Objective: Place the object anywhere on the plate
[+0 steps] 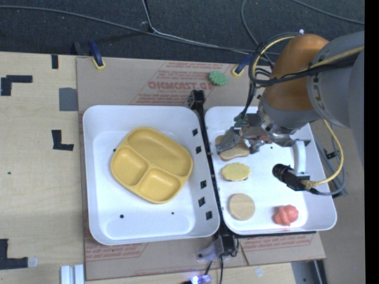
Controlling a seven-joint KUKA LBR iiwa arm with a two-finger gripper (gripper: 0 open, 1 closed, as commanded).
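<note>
A yellow plate [152,164] with three compartments lies in the left white bin [98,218]. In the right bin [317,218], my gripper [240,142] is low over the upper left corner, right at a tan, bread-like piece [234,153] that pokes out beneath it. The view does not show whether the piece is held. Just below it lies a yellow round biscuit [235,171]. A paler tan disc [241,206] and a pink lumpy object [286,215] rest along the bin's front.
The black divider [204,158] between the two bins runs just left of my gripper. A small green object [218,78] sits on the cardboard behind the bins. The arm's cables and a black fitting [288,177] hang over the right bin.
</note>
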